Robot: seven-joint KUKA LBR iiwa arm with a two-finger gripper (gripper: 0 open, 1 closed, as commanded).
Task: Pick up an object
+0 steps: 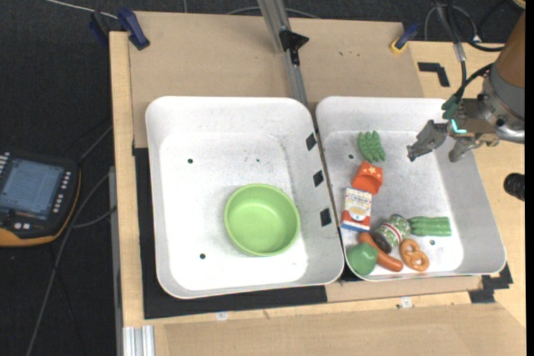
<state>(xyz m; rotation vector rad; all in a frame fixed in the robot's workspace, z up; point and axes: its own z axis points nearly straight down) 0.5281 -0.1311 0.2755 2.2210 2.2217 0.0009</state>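
Observation:
My gripper (440, 147) hangs over the right part of the right bin (476, 204), its two dark fingers spread open with nothing between them. To its left lies a green ridged toy (371, 146). Below that are an orange-red piece (367, 178) and a small white carton (357, 209). Near the bin's front sit a green round piece (362, 259), a sausage (385, 258), a pretzel (415, 255), a dark round item (391, 230) and a green leafy piece (430, 225).
A green bowl (262, 218) rests in the left bin (179, 179). A metal pole (271, 0) slants up from between the bins. Blue clamps (133, 29) hold the board's back corners. A handheld pendant (33, 196) lies at far left.

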